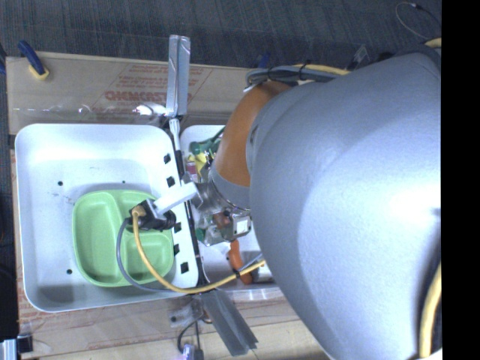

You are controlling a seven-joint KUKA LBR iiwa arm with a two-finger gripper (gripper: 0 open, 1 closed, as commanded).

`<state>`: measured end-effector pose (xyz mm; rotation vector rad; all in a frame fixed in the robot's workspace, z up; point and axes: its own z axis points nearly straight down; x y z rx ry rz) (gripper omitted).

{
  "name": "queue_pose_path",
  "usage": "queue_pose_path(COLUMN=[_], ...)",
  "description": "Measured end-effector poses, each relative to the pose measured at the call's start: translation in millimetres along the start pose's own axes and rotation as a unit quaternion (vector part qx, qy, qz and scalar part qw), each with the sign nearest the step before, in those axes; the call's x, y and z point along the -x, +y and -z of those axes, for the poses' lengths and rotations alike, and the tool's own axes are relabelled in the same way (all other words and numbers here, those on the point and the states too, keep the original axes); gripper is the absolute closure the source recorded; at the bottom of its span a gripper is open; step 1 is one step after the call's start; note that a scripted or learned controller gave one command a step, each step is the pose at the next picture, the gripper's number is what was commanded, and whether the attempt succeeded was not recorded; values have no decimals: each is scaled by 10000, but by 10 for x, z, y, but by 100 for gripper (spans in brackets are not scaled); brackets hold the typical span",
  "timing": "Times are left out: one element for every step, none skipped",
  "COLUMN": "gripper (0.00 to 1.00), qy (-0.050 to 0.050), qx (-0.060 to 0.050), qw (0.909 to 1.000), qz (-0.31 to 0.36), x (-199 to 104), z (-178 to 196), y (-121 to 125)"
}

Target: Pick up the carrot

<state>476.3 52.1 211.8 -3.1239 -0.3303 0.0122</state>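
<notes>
Orange sliver, likely the carrot (pixel 235 254), lies in the right bin (pixel 196 137), near side, just below the gripper (pixel 218 227). Only a short slanted piece shows; the rest is hidden under the arm (pixel 345 201) and gripper hardware. Shape and full length: cannot tell.

Progress, as judged: the grasp is not done. The gripper sits low over the right bin, close to the divider between the two bins, with the carrot just beside and below it. Nothing is seen between the fingers. Whether the fingers stand apart or together cannot be told; the wrist clutter hides them. Left to do: close on the carrot and lift it clear of the bin.

The left bin (pixel 45 201) holds a green divided tray (pixel 97 238). A yellow-and-grey cable (pixel 142 268) loops from the gripper across the tray. The grey arm with its orange band (pixel 236 148) covers most of the right bin. The brown worktop (pixel 97 81) shows at the far side.
</notes>
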Motion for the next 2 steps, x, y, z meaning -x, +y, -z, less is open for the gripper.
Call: queue_pose_path(gripper=[100, 100], qy=[-26, -72], qx=[-20, -33], qw=[9977, 9974], qz=[679, 718], x=[-184, -182], z=[-235, -169], y=[-234, -245])
